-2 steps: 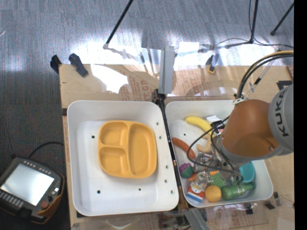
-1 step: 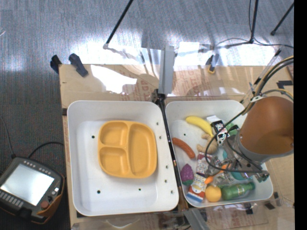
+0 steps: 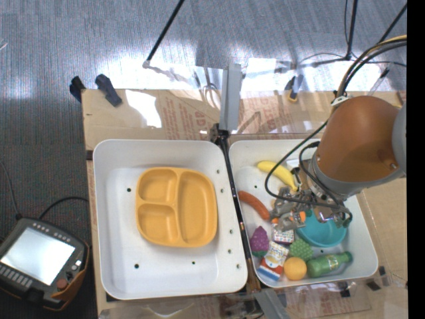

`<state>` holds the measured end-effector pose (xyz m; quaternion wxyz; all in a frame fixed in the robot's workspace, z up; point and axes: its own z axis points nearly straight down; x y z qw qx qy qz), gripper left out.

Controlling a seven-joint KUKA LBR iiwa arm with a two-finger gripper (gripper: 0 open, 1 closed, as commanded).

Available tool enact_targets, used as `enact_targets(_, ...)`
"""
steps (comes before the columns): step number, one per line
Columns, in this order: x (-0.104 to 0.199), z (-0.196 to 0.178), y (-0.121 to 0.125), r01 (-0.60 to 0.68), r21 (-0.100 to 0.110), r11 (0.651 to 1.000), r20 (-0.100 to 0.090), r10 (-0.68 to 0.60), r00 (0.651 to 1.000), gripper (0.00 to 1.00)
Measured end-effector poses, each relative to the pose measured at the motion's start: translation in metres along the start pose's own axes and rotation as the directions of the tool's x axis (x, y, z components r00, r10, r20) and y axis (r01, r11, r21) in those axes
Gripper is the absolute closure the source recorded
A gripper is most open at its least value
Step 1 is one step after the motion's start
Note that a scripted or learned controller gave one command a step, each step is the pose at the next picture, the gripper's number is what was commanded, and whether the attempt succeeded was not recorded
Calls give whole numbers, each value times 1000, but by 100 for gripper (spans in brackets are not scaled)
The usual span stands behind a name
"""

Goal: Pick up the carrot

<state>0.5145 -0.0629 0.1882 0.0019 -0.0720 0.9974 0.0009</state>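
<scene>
The carrot (image 3: 255, 205) is a slim orange-red stick lying at a slant near the left wall of the right bin (image 3: 247, 157). My gripper (image 3: 292, 211) hangs low over the middle of that bin, just right of the carrot's lower end. The arm's large orange band (image 3: 358, 138) covers much of the bin's right half and hides the wrist above the gripper. Nothing shows clearly in the gripper's grasp.
A yellow banana (image 3: 277, 173) lies behind the gripper. A teal bowl (image 3: 323, 234), purple grapes (image 3: 259, 241), a small carton (image 3: 275, 258), an orange (image 3: 295, 268) and a green bottle-like toy (image 3: 328, 264) crowd the bin's front. The left bin (image 3: 113, 211) holds a yellow divided plate (image 3: 176, 206).
</scene>
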Motion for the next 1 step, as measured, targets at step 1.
enact_targets(1, 30, -51, 17, 209, 0, 978, -3, -209, 978, 100)
